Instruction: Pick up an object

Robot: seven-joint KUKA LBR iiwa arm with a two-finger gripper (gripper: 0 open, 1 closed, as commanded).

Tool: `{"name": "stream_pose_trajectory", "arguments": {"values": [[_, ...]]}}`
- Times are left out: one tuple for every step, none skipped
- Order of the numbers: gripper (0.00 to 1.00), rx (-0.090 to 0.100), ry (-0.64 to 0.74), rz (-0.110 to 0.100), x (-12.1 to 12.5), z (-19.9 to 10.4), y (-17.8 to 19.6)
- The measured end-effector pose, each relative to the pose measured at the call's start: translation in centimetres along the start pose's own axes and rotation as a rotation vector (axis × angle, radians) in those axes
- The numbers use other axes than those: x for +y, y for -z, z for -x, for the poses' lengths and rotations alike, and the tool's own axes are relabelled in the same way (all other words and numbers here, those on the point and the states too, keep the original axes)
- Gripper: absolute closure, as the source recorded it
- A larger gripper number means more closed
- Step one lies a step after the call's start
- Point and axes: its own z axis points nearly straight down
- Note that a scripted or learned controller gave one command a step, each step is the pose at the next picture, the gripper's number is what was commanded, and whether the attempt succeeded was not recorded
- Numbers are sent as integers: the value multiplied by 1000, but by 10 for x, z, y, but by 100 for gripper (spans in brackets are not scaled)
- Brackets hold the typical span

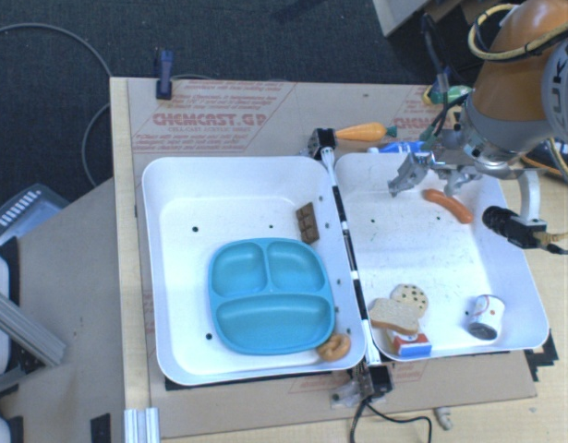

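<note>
Hovering claw (434, 175) spread open, empty, above right bin (505, 275), just beside orange sausage (448, 205).

Both bins, the left bin (173, 247) and the right bin (505, 275), look like smooth, slightly glossy white plastic. The blue divided plate (270, 295) is matt plastic. Under them lies a sheet of brown cardboard (219, 109), printed in red and dull. The gripper (433, 175) looks like bare grey metal, and the arm's orange band (528, 35) is shiny.
</note>
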Motion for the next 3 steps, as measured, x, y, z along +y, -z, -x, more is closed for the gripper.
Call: {"name": "stream_pose_trajectory", "arguments": {"values": [[0, -2, -1, 2, 29, 39, 30], [0, -1, -1, -2, 21, 80, -29], [0, -1, 0, -1, 45, 101, -112]]}}
